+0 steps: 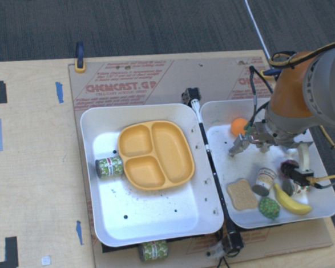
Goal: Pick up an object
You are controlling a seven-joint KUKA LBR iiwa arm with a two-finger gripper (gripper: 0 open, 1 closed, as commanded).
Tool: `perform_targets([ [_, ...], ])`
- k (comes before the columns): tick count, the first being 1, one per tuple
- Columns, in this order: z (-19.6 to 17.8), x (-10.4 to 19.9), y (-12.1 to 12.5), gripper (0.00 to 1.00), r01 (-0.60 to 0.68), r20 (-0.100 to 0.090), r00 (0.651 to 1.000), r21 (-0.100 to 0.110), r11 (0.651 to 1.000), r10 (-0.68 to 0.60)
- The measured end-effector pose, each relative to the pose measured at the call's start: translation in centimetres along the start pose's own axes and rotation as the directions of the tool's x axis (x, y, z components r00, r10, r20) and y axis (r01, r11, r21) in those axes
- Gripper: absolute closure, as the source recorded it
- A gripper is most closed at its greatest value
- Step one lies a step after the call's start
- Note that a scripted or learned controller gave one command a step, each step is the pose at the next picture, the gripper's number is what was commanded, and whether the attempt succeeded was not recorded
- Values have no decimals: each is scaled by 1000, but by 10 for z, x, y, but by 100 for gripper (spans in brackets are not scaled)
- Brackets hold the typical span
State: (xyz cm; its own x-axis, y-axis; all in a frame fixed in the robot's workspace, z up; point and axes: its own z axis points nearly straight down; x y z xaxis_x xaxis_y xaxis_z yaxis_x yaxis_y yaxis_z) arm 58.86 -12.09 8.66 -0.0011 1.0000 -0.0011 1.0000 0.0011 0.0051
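While the gripper point(250, 148) is held over the right bin point(225, 168), its jaws are spread and nothing is gripped; an orange ball point(238, 125) is seen at eleven o'clock.

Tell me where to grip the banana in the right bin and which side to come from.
Take the banana at mid-length, closing across its narrow width, coming straight down from above. It lies flat and slanted near the bin's front wall, with the green vegetable piece crowding one end, so the middle is likely the freest part.
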Motion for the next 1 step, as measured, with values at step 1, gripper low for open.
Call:
perform_targets([
  [1,0,27,0,0,0,0,1000,1,1000,0],
])
